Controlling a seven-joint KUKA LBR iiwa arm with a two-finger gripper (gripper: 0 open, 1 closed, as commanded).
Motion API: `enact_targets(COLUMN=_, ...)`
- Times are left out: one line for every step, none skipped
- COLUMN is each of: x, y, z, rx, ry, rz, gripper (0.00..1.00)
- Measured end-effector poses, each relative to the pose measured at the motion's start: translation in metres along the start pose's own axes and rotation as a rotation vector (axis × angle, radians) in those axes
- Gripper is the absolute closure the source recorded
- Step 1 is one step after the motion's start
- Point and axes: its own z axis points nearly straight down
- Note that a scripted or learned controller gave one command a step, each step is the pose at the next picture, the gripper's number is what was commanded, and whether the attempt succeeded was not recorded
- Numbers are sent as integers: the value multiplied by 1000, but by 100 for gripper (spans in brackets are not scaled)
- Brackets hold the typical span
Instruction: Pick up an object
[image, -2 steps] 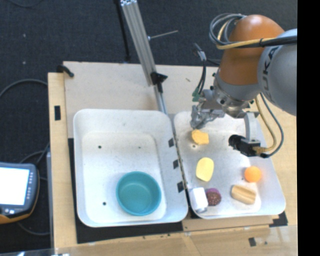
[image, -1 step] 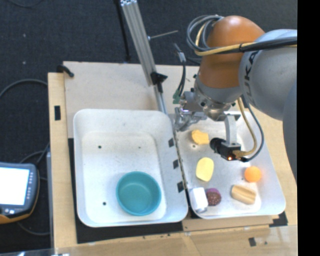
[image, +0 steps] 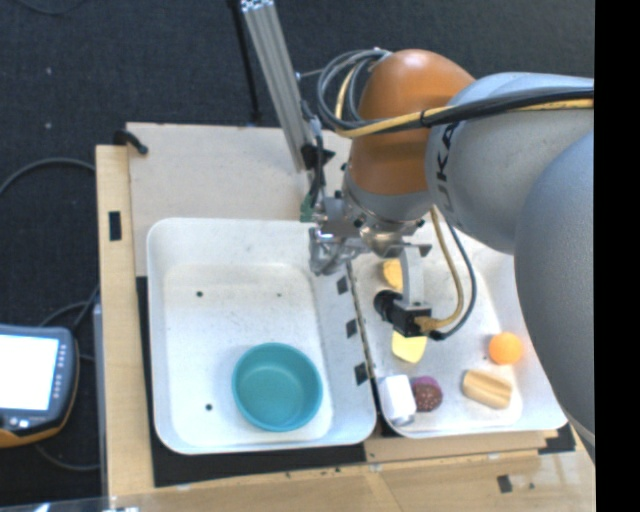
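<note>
The pincer (image: 326, 250) hangs at the wall between both bins, upper centre; wide or narrow, I cannot tell. The teal bowl (image: 277, 387) sits near the left bin's (image: 200, 270) lower edge, with open floor above it. The orange ball (image: 505, 347) and the wooden block (image: 487, 388) lie lower right.

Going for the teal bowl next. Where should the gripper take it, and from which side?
Probably the rim, from straight above, pinching the wall: the teal bowl stands upright, mouth up, and looks too wide to span.
</note>
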Motion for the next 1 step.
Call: enact_targets(x=-3, y=1, z=-1, rx=-3, ry=0, rz=6, gripper=0)
